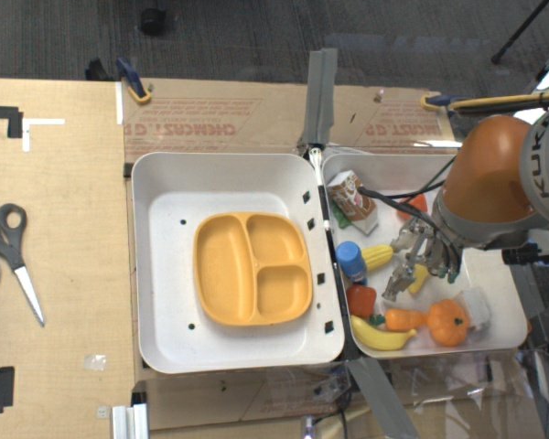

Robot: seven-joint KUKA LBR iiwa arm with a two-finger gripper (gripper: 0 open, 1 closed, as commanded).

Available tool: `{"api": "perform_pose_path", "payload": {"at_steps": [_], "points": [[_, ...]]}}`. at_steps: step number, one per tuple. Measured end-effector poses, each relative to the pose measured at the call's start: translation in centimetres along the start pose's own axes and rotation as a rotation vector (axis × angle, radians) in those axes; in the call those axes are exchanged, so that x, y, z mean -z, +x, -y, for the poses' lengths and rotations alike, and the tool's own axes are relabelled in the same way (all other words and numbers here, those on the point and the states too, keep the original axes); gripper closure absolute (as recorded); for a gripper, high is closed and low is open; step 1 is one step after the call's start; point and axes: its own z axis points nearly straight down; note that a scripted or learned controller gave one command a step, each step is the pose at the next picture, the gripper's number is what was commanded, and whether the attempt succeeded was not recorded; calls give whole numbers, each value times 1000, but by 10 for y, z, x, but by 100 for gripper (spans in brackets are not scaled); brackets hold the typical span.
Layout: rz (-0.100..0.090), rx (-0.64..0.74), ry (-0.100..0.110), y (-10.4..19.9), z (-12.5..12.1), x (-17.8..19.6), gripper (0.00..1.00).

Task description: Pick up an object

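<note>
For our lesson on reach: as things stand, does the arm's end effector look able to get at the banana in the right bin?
Probably yes. The end effector hangs over the right bin, just above the banana. The carrot and red pepper crowd the banana closely, so a clean grip may be awkward.

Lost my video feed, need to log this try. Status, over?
Tool low in the right bin, above toy food. Nothing seen gripped. Carrot, banana, blue bottle crowd close.
</note>
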Motion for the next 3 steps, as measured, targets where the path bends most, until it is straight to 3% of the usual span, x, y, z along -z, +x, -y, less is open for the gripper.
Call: {"api": "perform_pose_path", "payload": {"at_steps": [1, 2, 3], "points": [[4, 1, 0, -1, 0, 10, 100], [1, -144, 0, -17, -46, 156, 100], [2, -248, 0, -60, -101, 184, 100]]}}
